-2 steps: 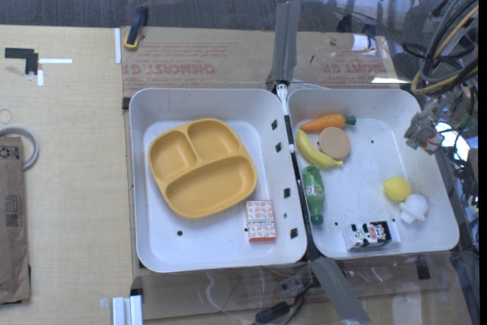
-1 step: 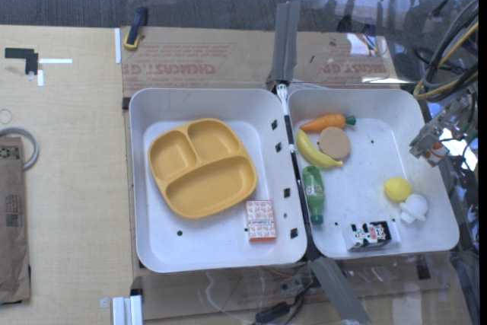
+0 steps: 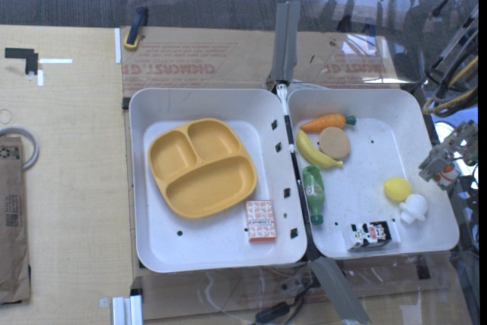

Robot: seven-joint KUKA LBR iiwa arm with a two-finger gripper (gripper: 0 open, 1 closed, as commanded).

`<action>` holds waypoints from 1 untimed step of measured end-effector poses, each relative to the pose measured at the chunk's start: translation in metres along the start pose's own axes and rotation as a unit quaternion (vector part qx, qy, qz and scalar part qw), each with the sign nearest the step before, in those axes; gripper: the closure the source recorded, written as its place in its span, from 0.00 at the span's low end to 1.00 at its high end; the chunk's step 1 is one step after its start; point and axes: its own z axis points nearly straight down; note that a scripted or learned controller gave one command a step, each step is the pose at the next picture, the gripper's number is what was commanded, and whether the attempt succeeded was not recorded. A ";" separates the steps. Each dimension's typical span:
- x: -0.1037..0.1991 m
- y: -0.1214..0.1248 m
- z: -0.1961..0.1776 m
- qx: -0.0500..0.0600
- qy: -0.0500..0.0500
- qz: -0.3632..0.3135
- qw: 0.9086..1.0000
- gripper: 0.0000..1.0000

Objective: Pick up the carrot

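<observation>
The carrot (image 3: pixel 323 122), orange with a green stub pointing right, lies near the back of the right bin (image 3: pixel 380 114). It rests just above a banana (image 3: pixel 314 151) and a round tan disc (image 3: pixel 334 143). My gripper (image 3: pixel 441 162) hangs over the right rim of that bin, far to the right of the carrot and a little nearer the front. Nothing shows in it.
The right bin also holds a green bottle (image 3: pixel 313 192), a lemon (image 3: pixel 396 189), a white figure (image 3: pixel 413 208) and a small printed carton (image 3: pixel 371 234). In the left bin (image 3: pixel 144 186) sit a yellow divided plate (image 3: pixel 202 166) and a small orange box (image 3: pixel 261 221).
</observation>
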 end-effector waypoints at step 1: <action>-0.039 0.041 0.013 0.000 0.000 0.062 0.998 1.00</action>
